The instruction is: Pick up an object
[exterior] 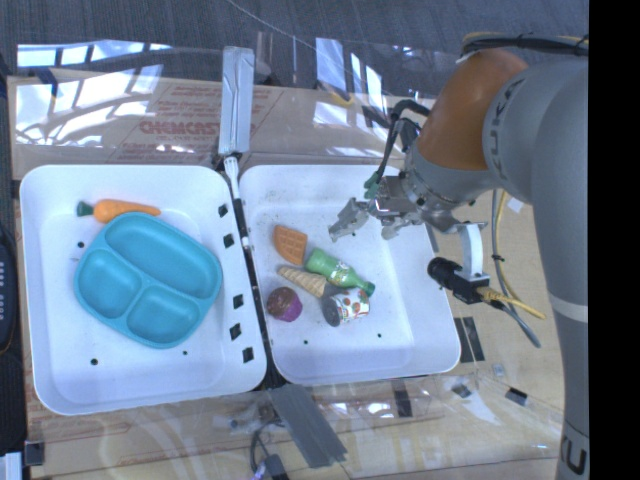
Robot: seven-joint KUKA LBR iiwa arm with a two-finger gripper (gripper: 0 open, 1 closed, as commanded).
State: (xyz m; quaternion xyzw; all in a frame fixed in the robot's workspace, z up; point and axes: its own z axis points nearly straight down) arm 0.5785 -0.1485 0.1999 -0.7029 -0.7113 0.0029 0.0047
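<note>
My gripper (368,224) hangs open over the right bin (420,338), its two grey fingers spread apart with nothing between them. Just below and left of it lies a cluster of toys: a green bottle (336,268), an orange waffle-like piece (291,243), a tan cone (303,281), a purple round item (284,304) and a small can (346,308). The nearest of these, the green bottle, sits a short way below the left finger (346,220).
The left bin (45,368) holds a blue divided plate (148,278) and an orange carrot (120,209) at its upper left. A grey divider (235,98) runs between the bins at the back. The arm's wrist and cables occupy the right side.
</note>
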